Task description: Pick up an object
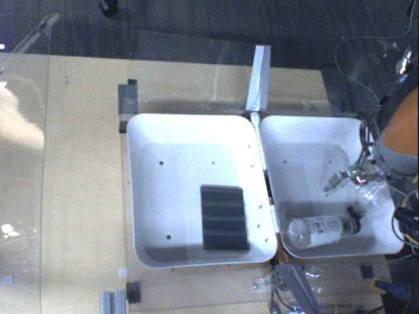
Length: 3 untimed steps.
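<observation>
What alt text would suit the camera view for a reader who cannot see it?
The grey arm's tool hangs over the right white bin, above a clear plastic bottle lying on its side. A black ridged rectangular block lies in the left white bin.

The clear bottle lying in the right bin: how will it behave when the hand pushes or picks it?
The clear bottle lies on its side, so a push would probably roll it. It looks like thin see-through plastic, likely light and somewhat slippery. Its round body may slip from the hand.
</observation>
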Each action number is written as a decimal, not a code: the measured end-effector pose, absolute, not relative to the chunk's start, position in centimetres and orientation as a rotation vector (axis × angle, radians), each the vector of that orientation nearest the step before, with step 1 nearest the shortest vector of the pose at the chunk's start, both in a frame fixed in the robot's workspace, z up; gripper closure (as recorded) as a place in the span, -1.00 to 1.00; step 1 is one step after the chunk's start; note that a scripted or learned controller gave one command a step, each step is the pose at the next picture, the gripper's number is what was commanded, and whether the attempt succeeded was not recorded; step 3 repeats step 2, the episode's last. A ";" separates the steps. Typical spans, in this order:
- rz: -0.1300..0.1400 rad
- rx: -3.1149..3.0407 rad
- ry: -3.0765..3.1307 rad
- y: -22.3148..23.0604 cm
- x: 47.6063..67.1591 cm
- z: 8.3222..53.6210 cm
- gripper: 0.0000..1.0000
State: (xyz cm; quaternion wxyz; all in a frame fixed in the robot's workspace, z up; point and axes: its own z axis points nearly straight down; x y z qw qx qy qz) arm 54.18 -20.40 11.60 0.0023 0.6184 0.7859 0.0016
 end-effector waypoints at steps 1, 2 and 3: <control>0.015 1.897 2.490 -20.2 49.3 9.0 -1.00; 0.009 1.675 2.633 -16.1 49.3 9.1 -1.00; 0.009 1.675 2.633 -16.1 49.3 9.1 -1.00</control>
